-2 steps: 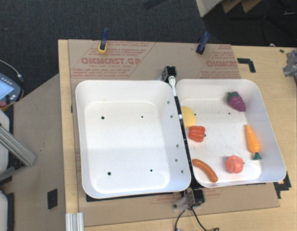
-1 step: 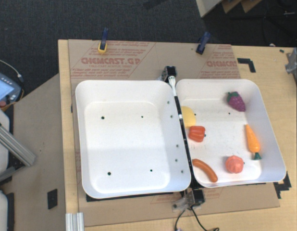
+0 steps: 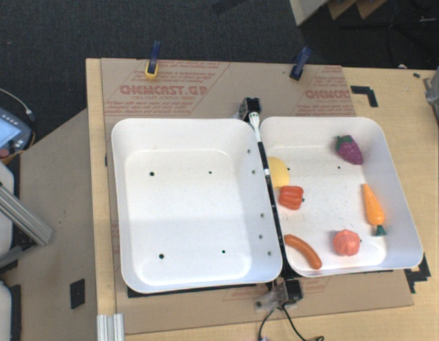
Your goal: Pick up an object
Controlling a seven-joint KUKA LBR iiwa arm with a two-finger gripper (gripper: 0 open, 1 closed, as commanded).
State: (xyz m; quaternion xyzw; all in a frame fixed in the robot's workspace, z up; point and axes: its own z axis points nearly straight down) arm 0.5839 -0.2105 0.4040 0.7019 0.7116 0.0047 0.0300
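The right bin (image 3: 326, 130) holds several toy foods. A purple bunch of grapes (image 3: 349, 149) lies at its back right. A yellow piece (image 3: 278, 170) rests against the bin's left wall, with a red pepper (image 3: 290, 197) just in front of it. An orange carrot (image 3: 373, 206) lies along the right side. A pink-red strawberry (image 3: 347, 242) sits near the front, and an orange-red sausage (image 3: 303, 251) lies slanted at the front left.
The left bin (image 3: 184, 204) sits beside the right one, sharing a middle divider (image 3: 266, 183). Both rest on a cardboard sheet (image 3: 205, 84) held by two clamps (image 3: 153, 59) at the back. A cable (image 3: 276, 325) trails off the front edge.
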